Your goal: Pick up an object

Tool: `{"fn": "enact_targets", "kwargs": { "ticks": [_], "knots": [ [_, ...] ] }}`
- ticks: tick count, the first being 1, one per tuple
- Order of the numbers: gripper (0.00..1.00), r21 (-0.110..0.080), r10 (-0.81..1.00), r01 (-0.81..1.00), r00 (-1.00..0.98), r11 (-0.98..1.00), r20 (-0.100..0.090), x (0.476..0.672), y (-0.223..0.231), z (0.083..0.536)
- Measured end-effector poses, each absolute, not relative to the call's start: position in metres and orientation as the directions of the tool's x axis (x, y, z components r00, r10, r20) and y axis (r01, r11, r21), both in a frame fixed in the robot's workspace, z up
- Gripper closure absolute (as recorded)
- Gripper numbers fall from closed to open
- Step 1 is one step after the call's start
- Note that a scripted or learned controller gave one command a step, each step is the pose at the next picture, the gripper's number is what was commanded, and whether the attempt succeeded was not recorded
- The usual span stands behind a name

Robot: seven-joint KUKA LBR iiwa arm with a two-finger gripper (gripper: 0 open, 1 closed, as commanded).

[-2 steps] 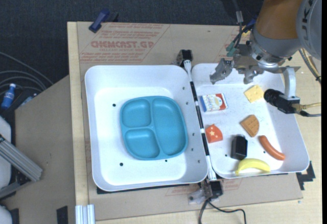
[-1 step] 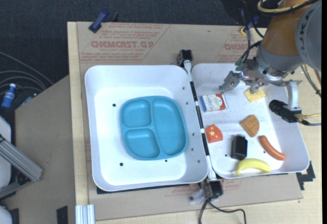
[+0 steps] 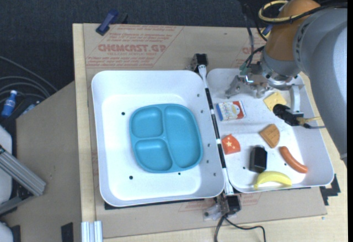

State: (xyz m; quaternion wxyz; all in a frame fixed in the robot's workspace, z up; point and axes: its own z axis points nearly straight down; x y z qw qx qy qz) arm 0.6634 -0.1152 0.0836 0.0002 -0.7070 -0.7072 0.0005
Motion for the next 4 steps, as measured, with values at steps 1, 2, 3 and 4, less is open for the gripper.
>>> {"fn": "enact_targets", "kwargs": {
  "ticks": [1,2,3,4],
  "knots": [
    [0.00,-0.002,1.000,1.000,-0.001,0.001,0.001,0.662,-0.094,0.085],
    [1.00,0.000,1.000,1.000,-0.001,0.001,-0.001,0.662,-0.094,0.095],
    [0.00,-0.001,1.000,1.000,-0.001,0.001,-0.001,0.662,-0.094,0.095],
    [0.00,-0.002,1.000,1.000,0.001,-0.001,0.001,0.600,-0.093,0.084]
  ]
}}
